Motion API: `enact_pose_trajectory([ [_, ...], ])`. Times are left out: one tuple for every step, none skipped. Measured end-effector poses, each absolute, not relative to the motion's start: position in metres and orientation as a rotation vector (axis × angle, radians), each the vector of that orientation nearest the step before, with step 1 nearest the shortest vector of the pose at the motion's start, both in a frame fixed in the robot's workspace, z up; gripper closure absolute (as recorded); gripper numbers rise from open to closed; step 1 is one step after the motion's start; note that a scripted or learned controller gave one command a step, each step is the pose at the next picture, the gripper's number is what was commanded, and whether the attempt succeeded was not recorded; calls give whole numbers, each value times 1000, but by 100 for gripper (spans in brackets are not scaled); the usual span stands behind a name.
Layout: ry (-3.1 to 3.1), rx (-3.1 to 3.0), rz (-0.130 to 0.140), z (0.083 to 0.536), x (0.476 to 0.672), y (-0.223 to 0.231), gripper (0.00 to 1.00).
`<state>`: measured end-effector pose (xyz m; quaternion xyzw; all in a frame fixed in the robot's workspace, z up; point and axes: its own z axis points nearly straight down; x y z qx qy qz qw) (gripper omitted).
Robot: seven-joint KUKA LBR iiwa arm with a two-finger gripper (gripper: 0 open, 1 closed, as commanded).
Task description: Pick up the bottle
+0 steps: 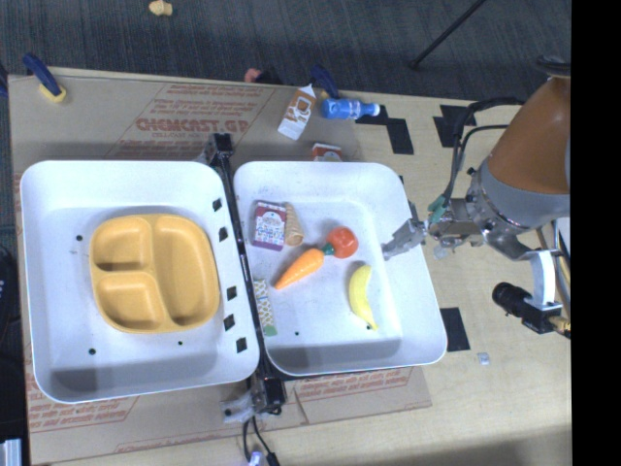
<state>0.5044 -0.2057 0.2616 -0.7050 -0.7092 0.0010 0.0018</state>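
Observation:
A small blue bottle (343, 109) lies on its side on the bench, just behind the back rim of the right bin (417, 289). My gripper (400, 240) hangs over the right wall of that bin, well in front of the bottle and to its right, with nothing seen in it. The grey arm with its orange band (529, 153) comes in from the right edge.
The right bin holds a maroon packet (269, 225), a tomato (342, 243), a carrot (299, 267), a banana (361, 295) and a slim packet (263, 306) by its left wall. A yellow divided plate (153, 270) lies in the left bin. A small carton (297, 113) rests beside the bottle.

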Motion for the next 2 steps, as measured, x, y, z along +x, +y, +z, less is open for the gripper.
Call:
enact_pose_trajectory([
  [-2230, -2205, 5, 272, 505, -205, 100],
  [-2037, -2386, 4, 195, 476, -169, 100],
])
